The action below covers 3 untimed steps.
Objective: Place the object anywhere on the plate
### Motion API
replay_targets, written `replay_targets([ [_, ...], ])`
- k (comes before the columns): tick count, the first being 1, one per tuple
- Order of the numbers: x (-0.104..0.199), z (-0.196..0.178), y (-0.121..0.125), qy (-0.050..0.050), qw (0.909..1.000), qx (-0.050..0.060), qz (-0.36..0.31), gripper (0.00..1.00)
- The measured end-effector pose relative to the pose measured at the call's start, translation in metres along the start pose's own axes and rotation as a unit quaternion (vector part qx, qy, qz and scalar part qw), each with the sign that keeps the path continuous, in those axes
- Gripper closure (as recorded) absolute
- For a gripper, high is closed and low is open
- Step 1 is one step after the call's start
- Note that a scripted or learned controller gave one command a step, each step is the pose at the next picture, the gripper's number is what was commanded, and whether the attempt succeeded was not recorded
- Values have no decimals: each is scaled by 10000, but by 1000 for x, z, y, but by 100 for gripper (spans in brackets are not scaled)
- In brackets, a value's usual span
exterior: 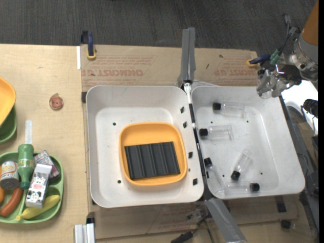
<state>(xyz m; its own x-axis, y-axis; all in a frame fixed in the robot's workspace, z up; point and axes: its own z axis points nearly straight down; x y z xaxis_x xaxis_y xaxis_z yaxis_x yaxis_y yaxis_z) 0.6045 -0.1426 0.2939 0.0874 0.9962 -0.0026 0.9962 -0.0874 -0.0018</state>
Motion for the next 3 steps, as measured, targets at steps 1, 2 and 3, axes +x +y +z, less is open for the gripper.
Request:
replay_targets([
  [1,-51,2,59,-2,9956,-4,-935,100],
  [2,-75,-15,59,-3,9867,-15,-1628,100],
  [3,-74,-63,62,-6,9622,-20,-2722,100],
])
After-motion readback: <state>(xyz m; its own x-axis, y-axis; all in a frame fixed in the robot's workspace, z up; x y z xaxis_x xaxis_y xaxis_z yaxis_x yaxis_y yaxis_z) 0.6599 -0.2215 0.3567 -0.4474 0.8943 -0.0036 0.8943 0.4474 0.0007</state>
